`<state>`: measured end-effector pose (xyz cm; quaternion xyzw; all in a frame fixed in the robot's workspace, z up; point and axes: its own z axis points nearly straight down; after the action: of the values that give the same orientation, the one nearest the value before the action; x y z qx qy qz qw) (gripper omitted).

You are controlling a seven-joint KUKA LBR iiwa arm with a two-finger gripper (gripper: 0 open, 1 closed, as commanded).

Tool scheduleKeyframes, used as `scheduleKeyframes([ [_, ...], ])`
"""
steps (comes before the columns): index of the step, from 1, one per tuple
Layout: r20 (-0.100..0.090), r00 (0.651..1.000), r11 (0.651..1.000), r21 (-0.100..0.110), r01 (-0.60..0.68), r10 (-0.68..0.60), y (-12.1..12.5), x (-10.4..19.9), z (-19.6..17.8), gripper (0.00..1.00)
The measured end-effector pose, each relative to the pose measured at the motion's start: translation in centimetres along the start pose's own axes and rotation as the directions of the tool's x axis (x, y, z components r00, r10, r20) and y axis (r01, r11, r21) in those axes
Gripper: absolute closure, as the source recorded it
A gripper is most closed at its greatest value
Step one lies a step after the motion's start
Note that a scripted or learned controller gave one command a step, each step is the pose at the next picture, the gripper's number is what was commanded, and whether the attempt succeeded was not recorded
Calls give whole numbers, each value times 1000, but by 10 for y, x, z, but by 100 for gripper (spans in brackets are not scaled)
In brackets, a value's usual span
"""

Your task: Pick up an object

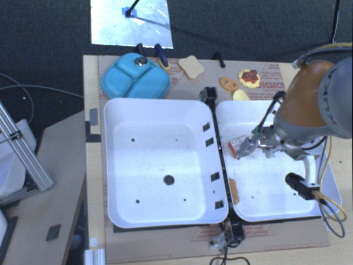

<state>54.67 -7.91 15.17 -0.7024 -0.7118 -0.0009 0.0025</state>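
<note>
1. Cardboard (182, 242) covers the bench top under two shallow white bins: the left bin (118, 148) and the right bin (259, 214), which touch along a dark divider (219, 148).
2. Dark carpet (44, 37) surrounds the bench, with a shiny sheet (110, 15) lying on it at the far side and a metal rail (22, 153) at the left.
3. Beyond the bins sit a blue sectioned plate (135, 77), a toast slice (191, 67), a pretzel (228, 84) and a small tart (249, 78).
4. The gripper (246, 146) hangs low over the right bin's left part, and a small red-and-white object (237, 146) sits at its tip; whether the fingers are closed on it cannot be told.
5. An orange strip (234, 191) lies against the right bin's left wall, nearer the camera.
</note>
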Motion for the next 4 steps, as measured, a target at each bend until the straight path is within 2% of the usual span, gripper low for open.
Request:
scheduleKeyframes([
  [1, 5, 1000, 1000, -7, -9, 9, 1, -7, -14, 100],
  [2, 2, 1000, 1000, -6, -2, 2, 2, 62, -33, 100],
  [3, 1, 1000, 1000, -6, -1, 1, 33, 140, -32, 100],
  [4, -1, 1000, 1000, -24, -4, 4, 60, 200, -252, 100],
])
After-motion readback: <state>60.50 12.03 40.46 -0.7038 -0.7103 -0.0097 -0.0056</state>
